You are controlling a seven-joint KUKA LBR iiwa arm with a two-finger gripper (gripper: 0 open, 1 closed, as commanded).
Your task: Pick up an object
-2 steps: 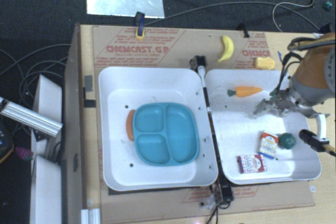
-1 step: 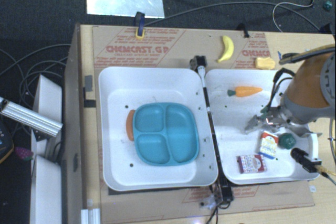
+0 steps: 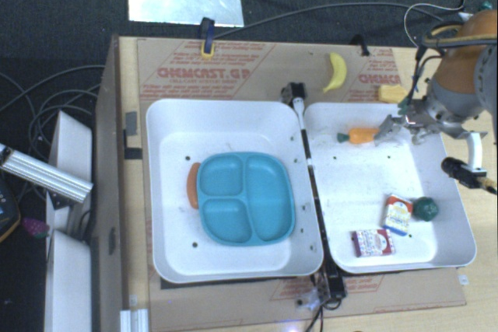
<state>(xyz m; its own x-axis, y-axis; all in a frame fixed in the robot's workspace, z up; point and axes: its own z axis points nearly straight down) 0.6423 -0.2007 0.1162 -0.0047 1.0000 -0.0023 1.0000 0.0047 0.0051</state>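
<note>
Bins sit side by side on a bench: the left bin point(image 3: 167, 128) holds a blue divided plate point(image 3: 245, 196) with an orange sausage-shaped item point(image 3: 191, 184) touching its left edge. The right bin point(image 3: 451, 233) holds a toy carrot point(image 3: 358, 136) near its back wall, plus a red packet point(image 3: 372, 242), a small carton point(image 3: 398, 214) and a green ball point(image 3: 425, 207) toward the front. The gripper point(image 3: 406, 124) hangs just right of the carrot; whether it is wide or narrow cannot be told, and nothing is seen in its grasp.
</note>
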